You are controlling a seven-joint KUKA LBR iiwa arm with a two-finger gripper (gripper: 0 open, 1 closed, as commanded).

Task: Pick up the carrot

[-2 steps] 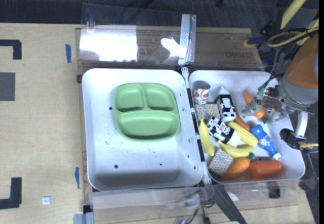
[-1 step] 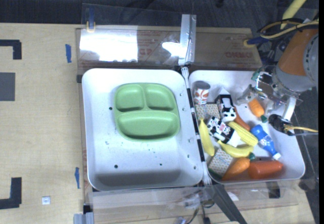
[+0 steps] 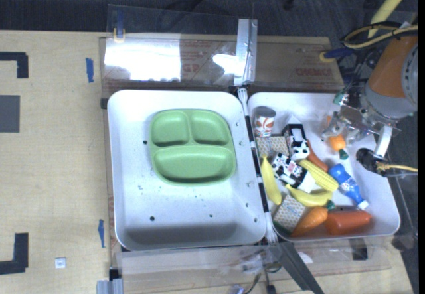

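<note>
Arm [image 3: 396, 73] reached in from right, over right bin [image 3: 392, 210]. Gripper [image 3: 342, 132] hung above bin's upper right part, small orange piece [image 3: 339, 143] just under it. Claw state: could not tell. Carrot [image 3: 311, 219] lay at bin's near edge, beside red sausage-shaped toy [image 3: 346, 221], touching banana [image 3: 307, 194], well apart from gripper. Green divided plate [image 3: 192, 145] sat in left bin [image 3: 133, 213].

Open white floor of the right bin [image 3: 312, 110] is seen just left of the gripper [image 3: 345, 128]. Below it, passage is blocked by a blue bottle [image 3: 346, 184], bananas [image 3: 312, 183] and the carrot [image 3: 311, 220], packed touching. Farther left, the green tray [image 3: 192, 145] is met.
</note>
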